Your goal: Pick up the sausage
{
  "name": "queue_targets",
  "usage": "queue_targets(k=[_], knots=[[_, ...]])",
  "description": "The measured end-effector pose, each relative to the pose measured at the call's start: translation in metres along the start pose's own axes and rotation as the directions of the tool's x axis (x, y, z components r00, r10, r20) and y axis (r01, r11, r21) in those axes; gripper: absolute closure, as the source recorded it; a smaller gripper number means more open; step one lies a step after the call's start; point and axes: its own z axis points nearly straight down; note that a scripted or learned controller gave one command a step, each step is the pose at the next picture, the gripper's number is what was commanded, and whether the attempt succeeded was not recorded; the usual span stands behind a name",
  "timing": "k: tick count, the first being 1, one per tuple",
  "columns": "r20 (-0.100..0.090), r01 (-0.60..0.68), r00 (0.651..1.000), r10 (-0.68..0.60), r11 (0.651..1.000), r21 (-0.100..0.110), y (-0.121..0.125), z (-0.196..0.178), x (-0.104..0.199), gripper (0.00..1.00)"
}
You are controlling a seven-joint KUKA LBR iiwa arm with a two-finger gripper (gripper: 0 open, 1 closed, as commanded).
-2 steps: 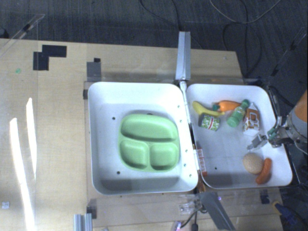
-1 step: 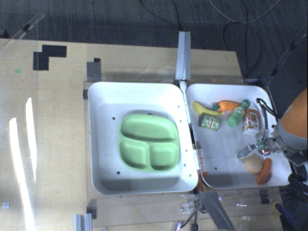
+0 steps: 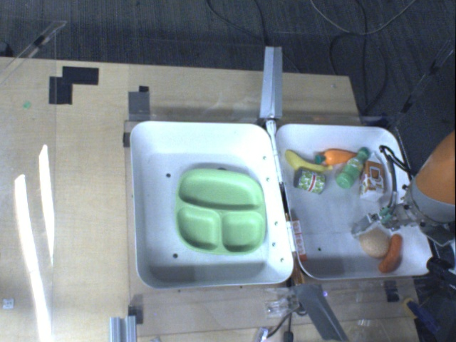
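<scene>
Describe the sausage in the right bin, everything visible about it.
The sausage is a small reddish-orange, smooth, plastic-looking link with rounded ends. It lies flat at a slant near the front right corner of the right bin, beside a pale round bun-like item that it seems to touch. The gripper hangs just behind it.

Setting: a robotics lab or test cell, not a home or a shop.
Bench: a pale wooden bench (image 3: 85,212) with black tape marks (image 3: 71,82) stuck on its top.
Fixtures: two shallow white bins, the left bin (image 3: 149,191) and the right bin (image 3: 335,251), fixed side by side between metal brackets (image 3: 271,84).
Wiring: loose black cables (image 3: 335,13) trail over the dark carpet floor (image 3: 142,13) behind the bench.
Machine: a grey robot arm with an orange band (image 3: 436,180) reaches in at the right.
Props: toy food and a green divided tray (image 3: 221,209), laid out like test objects.
</scene>
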Motion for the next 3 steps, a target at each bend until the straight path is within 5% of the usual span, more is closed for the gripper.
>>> queue_targets(k=[3], knots=[[0.0,0.0,1.0,0.0,1.0,0.0,0.0,0.0,0.0,0.0]])
